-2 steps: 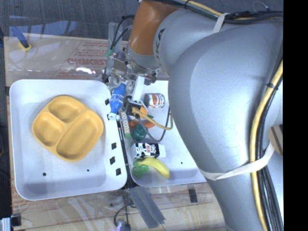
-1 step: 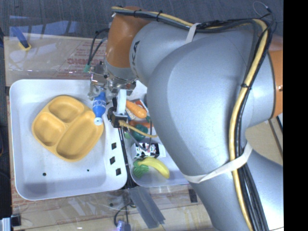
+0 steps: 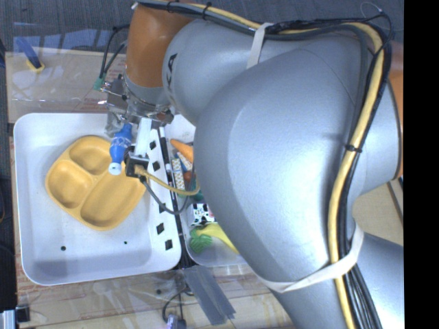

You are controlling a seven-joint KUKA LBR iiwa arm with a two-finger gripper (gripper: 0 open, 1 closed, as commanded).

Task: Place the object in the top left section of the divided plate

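Overhead, gripper (image 3: 118, 157) above divided plate (image 3: 95, 181) — lettering unreadable

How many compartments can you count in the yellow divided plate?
3. On the yellow divided plate, two smaller compartments lie along the upper left, one above the other, and one larger at lower right. The pincer overlaps the plate's upper right edge, possibly hiding some.

wooden bench (image 3: 62, 81) with two white bins (image 3: 34, 204) side by side
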